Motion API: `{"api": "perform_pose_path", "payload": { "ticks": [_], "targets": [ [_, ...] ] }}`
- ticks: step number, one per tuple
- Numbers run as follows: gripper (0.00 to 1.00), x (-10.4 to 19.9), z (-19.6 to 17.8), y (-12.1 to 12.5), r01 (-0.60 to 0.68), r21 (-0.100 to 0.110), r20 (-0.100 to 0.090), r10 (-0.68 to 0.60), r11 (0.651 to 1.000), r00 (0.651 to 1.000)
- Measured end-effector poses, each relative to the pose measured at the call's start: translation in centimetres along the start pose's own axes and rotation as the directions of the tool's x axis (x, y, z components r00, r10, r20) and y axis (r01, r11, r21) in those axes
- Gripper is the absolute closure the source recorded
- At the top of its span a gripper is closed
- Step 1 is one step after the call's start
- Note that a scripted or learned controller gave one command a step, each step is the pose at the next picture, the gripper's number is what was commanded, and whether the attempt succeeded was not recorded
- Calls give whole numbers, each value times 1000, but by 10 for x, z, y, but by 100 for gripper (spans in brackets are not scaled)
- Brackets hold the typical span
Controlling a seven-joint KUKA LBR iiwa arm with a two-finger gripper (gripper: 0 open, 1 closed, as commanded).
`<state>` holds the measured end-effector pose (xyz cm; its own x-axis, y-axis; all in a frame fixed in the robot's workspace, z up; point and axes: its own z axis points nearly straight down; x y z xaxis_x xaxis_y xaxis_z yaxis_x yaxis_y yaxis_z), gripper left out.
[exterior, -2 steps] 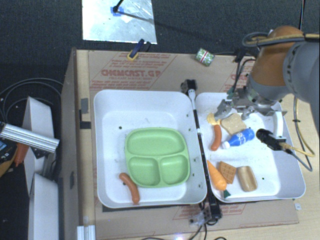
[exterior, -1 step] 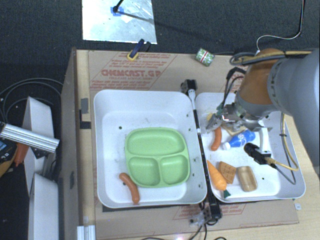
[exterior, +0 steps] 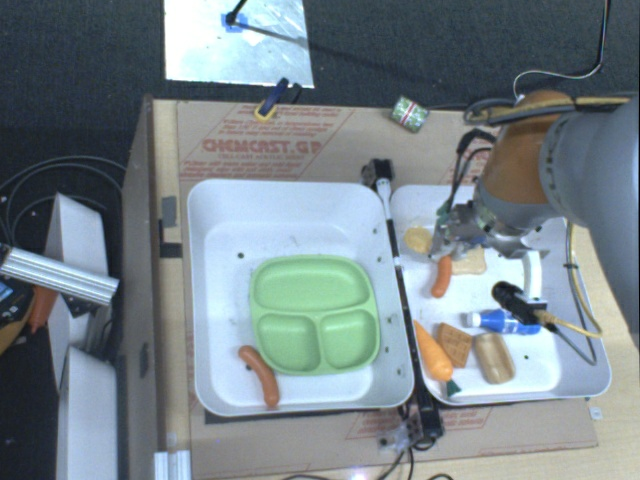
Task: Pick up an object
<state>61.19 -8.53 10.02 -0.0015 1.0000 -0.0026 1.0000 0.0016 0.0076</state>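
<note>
While the left bin (exterior: 215, 268) is carrying a green divided plate (exterior: 315, 313) with a toy sausage (exterior: 260, 375) just beside its lower left corner, the pincer (exterior: 452, 236) is hanging low in the right bin (exterior: 575, 373), and I cannot tell how it is set. Just below it, the small orange carrot (exterior: 441, 277) is lying with its long axis nearly top to bottom, leaning slightly right at the top. A slip is looking likely: a yellow piece (exterior: 418, 239) and a toast slice (exterior: 470, 261) are crowding the carrot's upper end.

one camera overhead, slanted, facing both bins (exterior: 200, 268)
</note>
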Motion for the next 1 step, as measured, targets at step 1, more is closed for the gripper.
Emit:
{"api": "perform_pose_path", "payload": {
  "ticks": [1],
  "targets": [
    [100,73,-127,-18,3,3,-3,-3,1000,1000]
  ]
}}
